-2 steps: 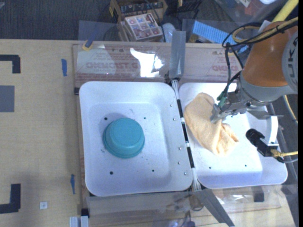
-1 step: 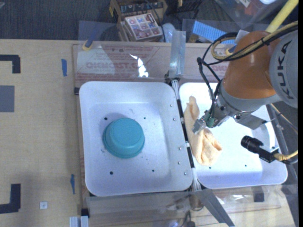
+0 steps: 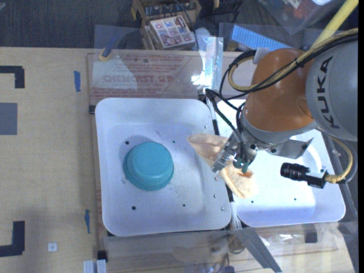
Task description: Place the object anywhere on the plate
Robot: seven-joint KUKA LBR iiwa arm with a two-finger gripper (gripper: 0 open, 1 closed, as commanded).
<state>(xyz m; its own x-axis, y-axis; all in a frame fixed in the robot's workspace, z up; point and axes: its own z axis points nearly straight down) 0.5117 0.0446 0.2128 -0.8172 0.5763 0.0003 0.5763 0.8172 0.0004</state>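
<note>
**Carry step: object over the bin divide, plate not yet reached**

The tool (image 3: 234, 162) is seen low over the seam between the two bins, hanging from the grey arm (image 3: 296, 95) that reaches in from the right. A pale yellow-tan object (image 3: 211, 145), soft-looking and crumpled, with an orange patch at its lower end, lies under and around the tool. One part spreads into the left bin (image 3: 114, 118), the other droops toward the right bin (image 3: 318, 209). The object appears to be draped across the shared rims.

Tool state: the fingers look nearly closed, and the object seems to be pinched between them. The contact point is partly hidden by the wrist, so the hold is judged likely, not certain. It cannot be told whether the object is lifted or resting on the rims.

The plate (image 3: 149, 165), a teal round dish, sits in the left bin, left of the tool and well apart from the object. Nothing is seen on it.

Step judged: transport, between pick and place. The task is not yet done.

Next move, as judged: the object should be lifted clear of the rims, then carried left until it hangs over the plate, then lowered and released. Care is called for because the object is limp; a trailing end could catch on the rim or land off the plate. A centred drop is advised.
</note>
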